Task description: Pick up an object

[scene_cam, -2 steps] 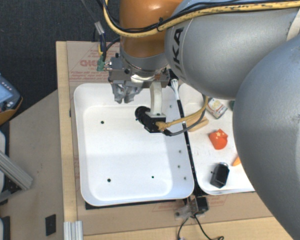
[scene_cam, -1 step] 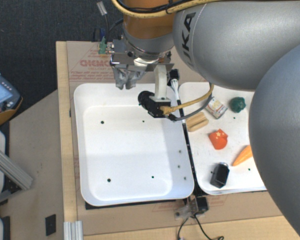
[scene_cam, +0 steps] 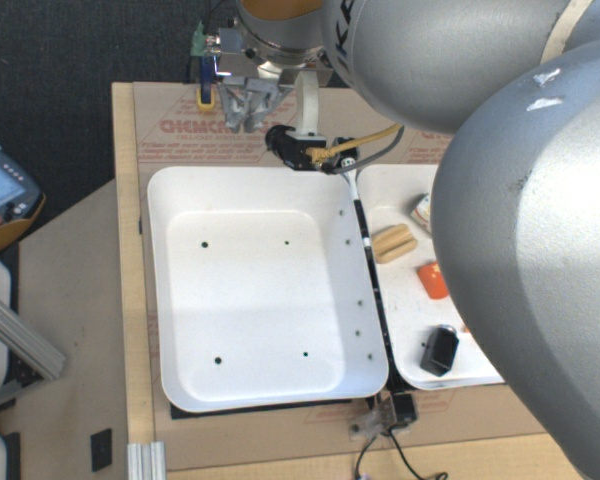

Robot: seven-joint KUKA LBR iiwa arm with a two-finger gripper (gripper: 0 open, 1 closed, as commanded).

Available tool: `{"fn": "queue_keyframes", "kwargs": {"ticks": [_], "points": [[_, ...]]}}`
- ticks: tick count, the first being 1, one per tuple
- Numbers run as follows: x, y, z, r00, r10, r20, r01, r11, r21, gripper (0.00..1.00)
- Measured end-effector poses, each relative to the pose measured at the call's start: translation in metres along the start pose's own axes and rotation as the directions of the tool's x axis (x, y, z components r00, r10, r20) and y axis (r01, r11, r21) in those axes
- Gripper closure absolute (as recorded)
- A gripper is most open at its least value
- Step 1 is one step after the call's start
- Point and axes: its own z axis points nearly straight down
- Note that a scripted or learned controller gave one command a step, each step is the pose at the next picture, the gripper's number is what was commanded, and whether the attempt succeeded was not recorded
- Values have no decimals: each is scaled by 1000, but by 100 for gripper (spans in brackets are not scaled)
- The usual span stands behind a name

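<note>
Grey arm [scene_cam: 500,168] covers the right side & most of the right bin [scene_cam: 405,203]. Left bin [scene_cam: 165,268]: bare white floor, wide open room, rims all visible. Gripper [scene_cam: 248,118] hangs past the left bin's far rim, over cardboard; can't tell if it's open or shut, nothing seen in it. Objs in right bin, near the divider: tan wood block [scene_cam: 393,243], orange piece [scene_cam: 432,280] partly under the arm, small black obj [scene_cam: 440,350] near front rim.
</note>
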Motion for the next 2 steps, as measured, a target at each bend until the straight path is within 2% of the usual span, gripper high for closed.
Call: {"fn": "queue_keyframes", "kwargs": {"ticks": [1,2], "points": [[-53,-82,22,1000,3,3,-3,1000,14,100],[4,-72,-61,1000,-8,-6,8,1000,-6,100]]}}
